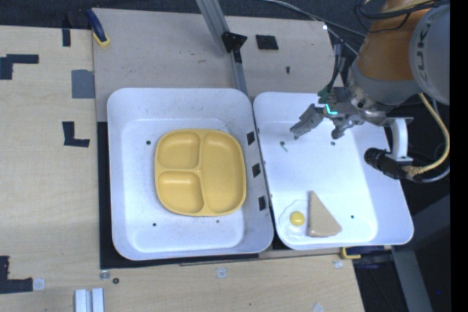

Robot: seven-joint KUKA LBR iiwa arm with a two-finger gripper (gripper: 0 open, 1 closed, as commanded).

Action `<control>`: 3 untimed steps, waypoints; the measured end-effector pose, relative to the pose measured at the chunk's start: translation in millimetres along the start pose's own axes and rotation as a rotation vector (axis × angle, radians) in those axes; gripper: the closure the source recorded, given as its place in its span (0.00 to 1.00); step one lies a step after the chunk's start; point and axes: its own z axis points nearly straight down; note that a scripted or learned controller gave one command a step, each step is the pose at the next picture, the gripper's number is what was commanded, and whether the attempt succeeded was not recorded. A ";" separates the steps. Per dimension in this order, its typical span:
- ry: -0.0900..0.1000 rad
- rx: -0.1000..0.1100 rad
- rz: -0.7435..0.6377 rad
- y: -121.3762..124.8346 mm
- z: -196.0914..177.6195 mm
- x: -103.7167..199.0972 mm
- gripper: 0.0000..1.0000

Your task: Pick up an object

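Pincer point(322, 125) spread open, nothing in it, over right bin point(380, 190), wedge point(320, 216) and fried egg point(294, 218) near that bin's front edge, yellow plate point(199, 172) in left bin point(131, 157)

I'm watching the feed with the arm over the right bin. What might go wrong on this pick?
1. The gripper hangs near the right bin's far end with open fingers, while the beige wedge and fried-egg toy lie at the near edge; a straight descent likely closes on nothing.
2. Wedge and egg sit very close together, so the fingers may nudge one while grabbing the other.
3. Both lie close to the bin's rim, risking finger contact.
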 end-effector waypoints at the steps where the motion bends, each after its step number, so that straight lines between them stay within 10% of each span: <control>1: 0.000 -0.002 0.000 0.4 -0.6 0.0 0.00; 3: -0.002 0.003 0.001 -10.2 89.9 -2.6 0.00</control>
